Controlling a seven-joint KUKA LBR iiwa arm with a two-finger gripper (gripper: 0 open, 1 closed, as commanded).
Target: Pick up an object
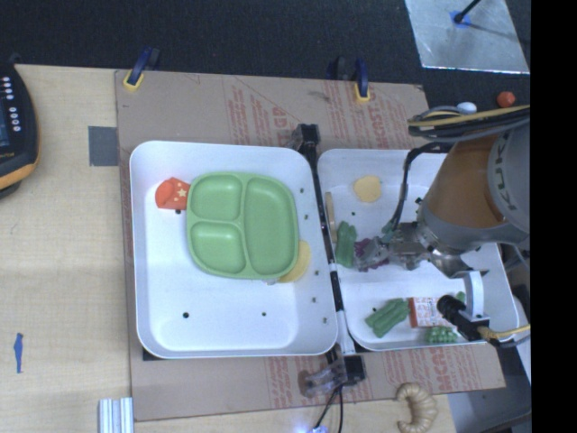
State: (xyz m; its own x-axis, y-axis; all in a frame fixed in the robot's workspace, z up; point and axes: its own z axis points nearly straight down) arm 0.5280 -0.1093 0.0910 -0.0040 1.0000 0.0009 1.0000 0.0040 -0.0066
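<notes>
- In the right bin, the hand sits low among small items near the left wall, beside a green piece and a dark purplish one.
- Whether the hand is wide, narrow or holding something cannot be told; it is too small and blurred.
- Nothing appears lifted, so the pick looks not yet done.
- The left bin holds a green divided plate.

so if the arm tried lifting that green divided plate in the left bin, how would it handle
The green divided plate looks like rigid moulded plastic, so probably stiff and light. It is wide and flat, so a two-finger gripper likely needs its rim. Pushed, it would probably slide on the smooth left bin, not tip.
</notes>
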